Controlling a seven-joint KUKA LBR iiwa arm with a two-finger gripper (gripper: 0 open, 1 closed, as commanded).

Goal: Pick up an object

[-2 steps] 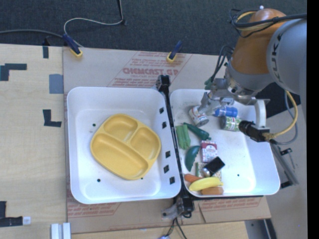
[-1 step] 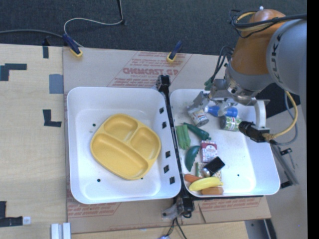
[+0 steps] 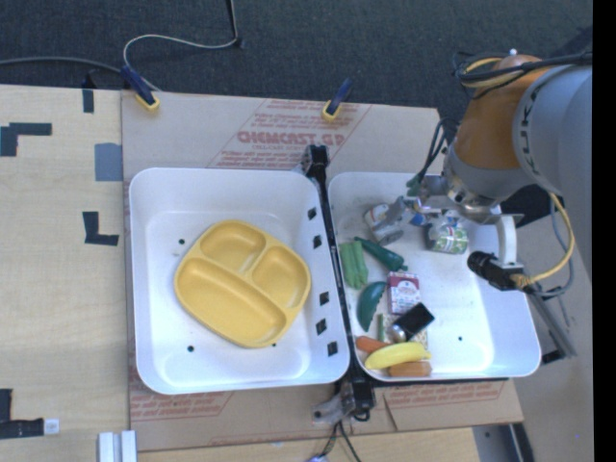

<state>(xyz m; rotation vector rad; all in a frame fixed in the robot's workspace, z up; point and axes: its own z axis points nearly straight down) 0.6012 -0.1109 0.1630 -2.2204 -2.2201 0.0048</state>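
Observation:
My gripper (image 3: pixel 422 208) hangs over the back of the right bin (image 3: pixel 500 340), below the grey arm with its orange band. Just left of it lies a grey metallic object (image 3: pixel 385 223). A crumpled green and white wrapper (image 3: pixel 449 238) lies just right of it. Further forward in this bin lie green vegetables (image 3: pixel 354 263), a teal piece (image 3: pixel 371 302), a red and white packet (image 3: pixel 402 291), a black block (image 3: pixel 415 318), a yellow banana (image 3: pixel 396 355) and an orange carrot (image 3: pixel 411 369). I see nothing held by the gripper.
The left bin (image 3: pixel 154 345) holds a yellow divided plate (image 3: pixel 243 282). A black divider (image 3: pixel 325 248) runs between the bins. Yellow clamps (image 3: pixel 141 89) pin the cardboard at the back. A black cable connector (image 3: pixel 493 269) hangs over the right bin's right side.

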